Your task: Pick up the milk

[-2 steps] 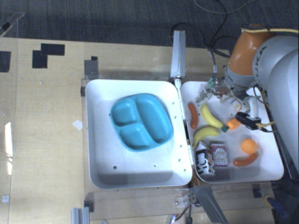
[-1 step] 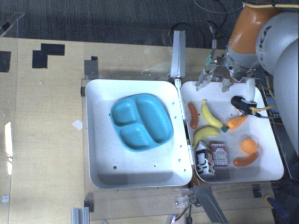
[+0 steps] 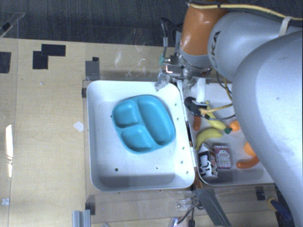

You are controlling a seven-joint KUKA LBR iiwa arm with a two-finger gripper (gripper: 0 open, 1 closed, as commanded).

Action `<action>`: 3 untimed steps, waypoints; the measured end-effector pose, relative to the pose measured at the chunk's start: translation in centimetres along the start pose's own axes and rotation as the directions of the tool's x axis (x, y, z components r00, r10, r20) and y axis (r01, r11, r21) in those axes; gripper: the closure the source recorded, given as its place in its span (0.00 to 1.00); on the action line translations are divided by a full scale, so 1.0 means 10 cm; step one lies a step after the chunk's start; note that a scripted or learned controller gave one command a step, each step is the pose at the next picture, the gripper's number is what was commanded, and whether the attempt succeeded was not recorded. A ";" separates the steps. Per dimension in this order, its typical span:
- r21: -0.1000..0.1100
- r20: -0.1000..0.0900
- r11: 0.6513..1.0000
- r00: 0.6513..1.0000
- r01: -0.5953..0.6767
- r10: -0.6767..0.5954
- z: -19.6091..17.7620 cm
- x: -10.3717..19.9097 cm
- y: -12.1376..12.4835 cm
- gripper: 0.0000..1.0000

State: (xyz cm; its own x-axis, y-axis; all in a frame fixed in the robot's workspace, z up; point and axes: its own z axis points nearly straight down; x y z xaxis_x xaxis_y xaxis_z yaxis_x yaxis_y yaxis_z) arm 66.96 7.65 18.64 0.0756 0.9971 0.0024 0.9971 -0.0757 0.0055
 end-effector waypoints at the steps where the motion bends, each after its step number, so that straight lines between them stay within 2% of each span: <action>1: -0.006 -0.005 0.994 0.994 -0.113 0.113 0.66 0.69 -0.04 0.00; 2: 0.000 -0.002 0.992 0.992 -0.127 0.127 0.34 1.60 -0.13 0.00; 3: -0.007 -0.003 0.993 0.993 -0.120 0.120 0.22 1.61 -0.11 1.00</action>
State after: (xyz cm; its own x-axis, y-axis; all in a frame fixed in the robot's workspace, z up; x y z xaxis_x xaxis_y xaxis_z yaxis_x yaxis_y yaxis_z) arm 67.07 23.78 16.51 0.1944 0.9809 0.0061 0.9808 -0.1945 0.0119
